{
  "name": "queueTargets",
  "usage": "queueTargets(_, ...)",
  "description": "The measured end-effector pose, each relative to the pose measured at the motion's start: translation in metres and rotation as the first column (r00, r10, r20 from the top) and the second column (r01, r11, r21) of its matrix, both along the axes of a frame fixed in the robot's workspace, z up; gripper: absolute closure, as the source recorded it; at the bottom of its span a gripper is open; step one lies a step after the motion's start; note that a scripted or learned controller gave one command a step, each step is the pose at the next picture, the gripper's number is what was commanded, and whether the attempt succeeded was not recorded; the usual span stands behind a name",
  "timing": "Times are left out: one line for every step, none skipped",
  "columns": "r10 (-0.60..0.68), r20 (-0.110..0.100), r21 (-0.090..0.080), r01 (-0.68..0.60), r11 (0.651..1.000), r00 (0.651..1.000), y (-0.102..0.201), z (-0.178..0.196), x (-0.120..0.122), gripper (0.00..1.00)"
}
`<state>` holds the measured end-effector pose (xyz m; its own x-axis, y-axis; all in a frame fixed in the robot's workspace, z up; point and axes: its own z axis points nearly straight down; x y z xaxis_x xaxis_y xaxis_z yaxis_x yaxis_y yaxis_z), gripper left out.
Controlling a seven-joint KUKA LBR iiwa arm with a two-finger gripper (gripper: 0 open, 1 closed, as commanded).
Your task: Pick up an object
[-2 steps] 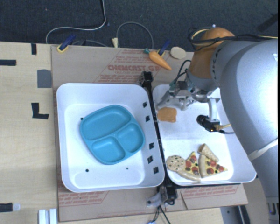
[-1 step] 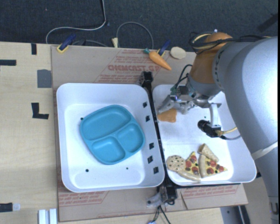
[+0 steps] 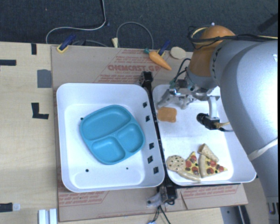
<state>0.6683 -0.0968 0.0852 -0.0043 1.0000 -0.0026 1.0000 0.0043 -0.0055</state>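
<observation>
Bread piece point(image 3: 167, 114) on right white bin point(image 3: 233, 146) floor, beneath gripper point(image 3: 170, 96).

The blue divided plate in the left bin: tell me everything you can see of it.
The blue divided plate is light blue, looks like smooth plastic, and has rounded corners and a raised rim. Low ridges split it into three compartments: one long one along the upper left and two smaller ones toward the lower right. All three hold nothing. It lies flat and right side up, turned at a slant to the walls of the left bin, about mid-floor. Only the bin floor touches it; the arm is over the other bin.
</observation>
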Motion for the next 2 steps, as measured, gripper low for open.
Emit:
queueTargets(-0.003, 0.009, 0.001, 0.003, 1.000, 1.000, -0.006, 0.001, -0.021, 0.00)
queueTargets(-0.002, 0.005, 0.002, 0.002, 1.000, 1.000, -0.006, 0.000, -0.009, 0.00)
